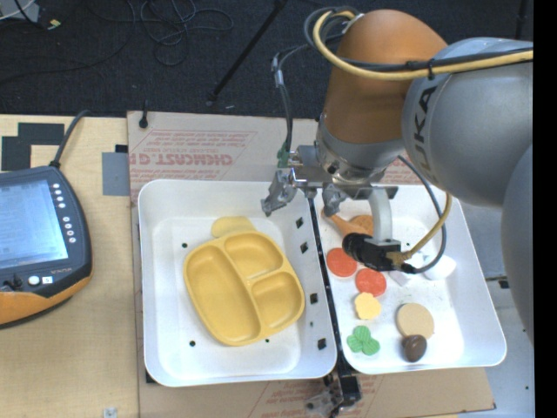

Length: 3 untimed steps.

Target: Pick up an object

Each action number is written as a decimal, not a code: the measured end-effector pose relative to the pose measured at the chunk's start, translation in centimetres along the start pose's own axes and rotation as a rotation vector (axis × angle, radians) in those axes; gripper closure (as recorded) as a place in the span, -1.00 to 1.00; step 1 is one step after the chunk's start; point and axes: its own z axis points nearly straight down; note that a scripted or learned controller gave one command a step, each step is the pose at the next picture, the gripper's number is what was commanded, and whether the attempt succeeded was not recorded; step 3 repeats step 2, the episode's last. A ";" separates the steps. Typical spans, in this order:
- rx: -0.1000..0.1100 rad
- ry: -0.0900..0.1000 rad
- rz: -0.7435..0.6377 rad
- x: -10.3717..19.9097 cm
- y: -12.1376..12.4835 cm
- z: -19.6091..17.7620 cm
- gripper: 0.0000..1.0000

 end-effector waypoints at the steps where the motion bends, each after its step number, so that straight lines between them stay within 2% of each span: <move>1: 0.017 -0.006 0.004 -0.5 0.0 0.0 1.00; 2: 0.004 -0.006 0.015 -6.8 -4.7 -7.4 1.00; 3: 0.004 -0.006 0.015 -6.8 -4.7 -7.4 1.00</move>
